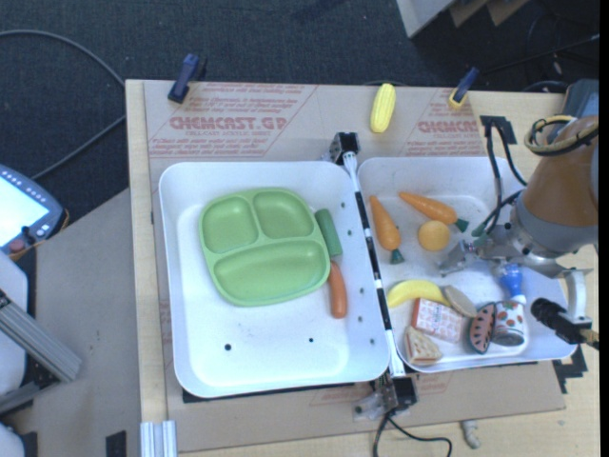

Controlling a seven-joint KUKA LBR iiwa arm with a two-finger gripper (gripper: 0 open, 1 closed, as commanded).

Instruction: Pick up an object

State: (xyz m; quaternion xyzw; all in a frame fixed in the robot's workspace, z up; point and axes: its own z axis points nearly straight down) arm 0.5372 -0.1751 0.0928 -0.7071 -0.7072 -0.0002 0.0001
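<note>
The right bin (419,174) holds several toy foods. Two carrots (384,227) (426,206) and an orange ball (434,236) lie in its back half. A banana (416,291), a printed box (438,320), a bread slice (422,347), a watermelon slice (481,329) and a small patterned cup (511,322) crowd the front. My gripper (466,255) hangs low over the bin's middle, just right of the orange ball and above the banana. A blue piece (512,279) shows under the wrist. I see nothing clearly held.
The left bin (190,350) carries a green divided plate (265,246), a green stick (328,233) and an orange sausage (337,290) at its right side. A yellow corn cob (383,108) lies on the bench behind the bins. Blue clamps (184,77) (463,86) grip the back edge.
</note>
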